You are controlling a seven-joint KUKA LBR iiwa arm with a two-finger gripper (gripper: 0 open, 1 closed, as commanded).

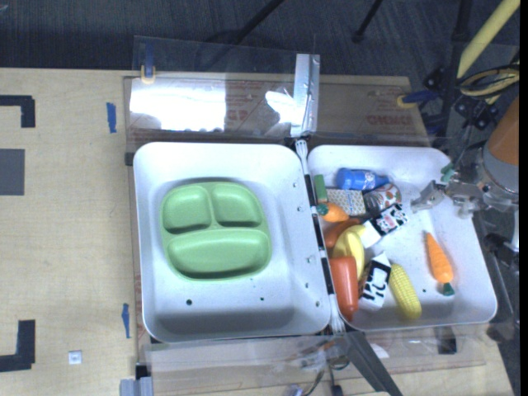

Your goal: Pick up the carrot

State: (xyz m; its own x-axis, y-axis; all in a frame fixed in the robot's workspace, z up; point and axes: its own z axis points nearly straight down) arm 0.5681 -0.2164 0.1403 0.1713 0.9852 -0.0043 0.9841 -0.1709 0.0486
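Pale wood covers the bench [66, 246], marked with black tape corners and bits of blue tape, and dark carpet with tripod legs and cables lies beyond it. Two shallow white bins sit side by side: the left bin [157, 172] bears a green divided plate [216, 228], and the right bin [470, 304] holds a heap of toy food.

The carrot [438, 260] lies alone near the right bin's right side, tip up and green end down, apart from the heap. The tool [439, 193] hangs above and left of it, over the bin's upper right part, holding nothing; whether its grip is spread or clenched cannot be told.

The carrot is thin and tapered, so a descent slightly off its axis could likely push it aside or let it roll out. It also lies close to the bin's right wall, which could catch the tool on the way down. The corn cob [403, 291] and the black-and-white carton [376, 282] are near enough that a drift leftward might close on the wrong thing.
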